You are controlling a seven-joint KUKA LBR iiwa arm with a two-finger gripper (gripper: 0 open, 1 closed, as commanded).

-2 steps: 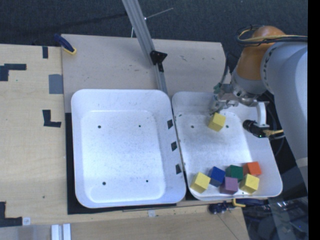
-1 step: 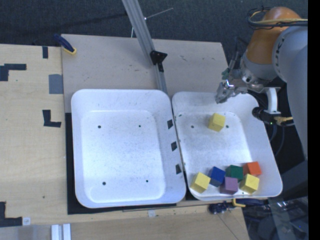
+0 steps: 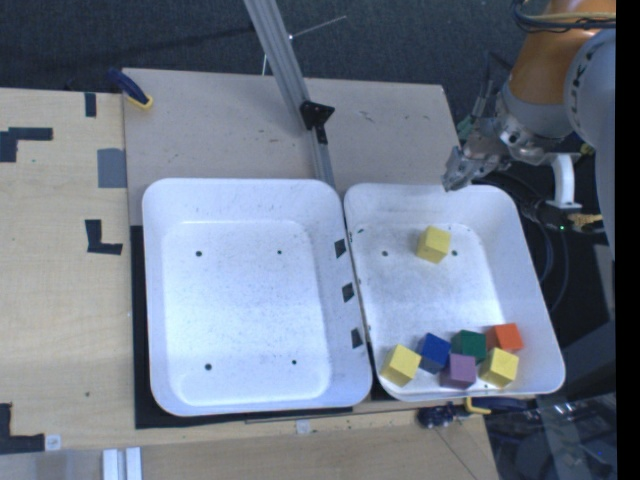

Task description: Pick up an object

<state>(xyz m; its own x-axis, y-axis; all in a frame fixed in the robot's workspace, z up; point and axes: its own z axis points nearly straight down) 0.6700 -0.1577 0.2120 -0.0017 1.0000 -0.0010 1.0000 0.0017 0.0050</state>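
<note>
A yellow cube (image 3: 434,244) is lying alone in the upper part of the right bin (image 3: 500,268). Six more cubes are clustering at that bin's lower edge: yellow (image 3: 401,364), blue (image 3: 434,351), green (image 3: 468,344), purple (image 3: 461,369), orange (image 3: 505,337) and another yellow (image 3: 500,367). The end effector (image 3: 458,175) is hovering over the bin's upper rim, gripping nothing. The left bin (image 3: 240,298) is sitting beside it on a light wooden bench (image 3: 60,268). A metal pole (image 3: 285,58) is slanting above.

Arm bent downward, gripper (image 3: 456,179) hanging low.
</note>
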